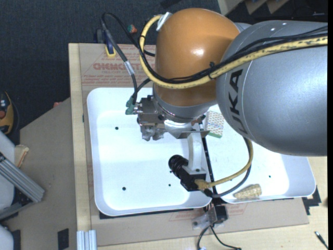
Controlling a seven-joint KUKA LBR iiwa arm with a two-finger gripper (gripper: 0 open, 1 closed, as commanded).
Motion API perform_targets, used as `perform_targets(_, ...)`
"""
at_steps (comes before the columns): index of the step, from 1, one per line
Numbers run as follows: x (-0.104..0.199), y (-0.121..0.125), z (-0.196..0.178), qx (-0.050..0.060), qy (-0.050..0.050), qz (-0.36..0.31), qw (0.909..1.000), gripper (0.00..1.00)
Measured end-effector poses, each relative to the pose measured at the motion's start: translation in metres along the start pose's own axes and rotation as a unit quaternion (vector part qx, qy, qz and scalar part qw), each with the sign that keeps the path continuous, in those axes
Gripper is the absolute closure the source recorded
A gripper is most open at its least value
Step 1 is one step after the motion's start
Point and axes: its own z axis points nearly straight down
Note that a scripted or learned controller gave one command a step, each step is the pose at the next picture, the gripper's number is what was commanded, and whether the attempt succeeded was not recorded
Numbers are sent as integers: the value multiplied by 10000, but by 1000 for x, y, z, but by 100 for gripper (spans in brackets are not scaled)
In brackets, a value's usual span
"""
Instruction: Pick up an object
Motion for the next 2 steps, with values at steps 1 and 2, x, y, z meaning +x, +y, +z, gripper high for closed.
perform_targets(1, -25, 1, -68, -25, 8, 3, 10000, 100)
perform_targets(2, 10, 0, -131, -23, 17, -33, 10000, 100)
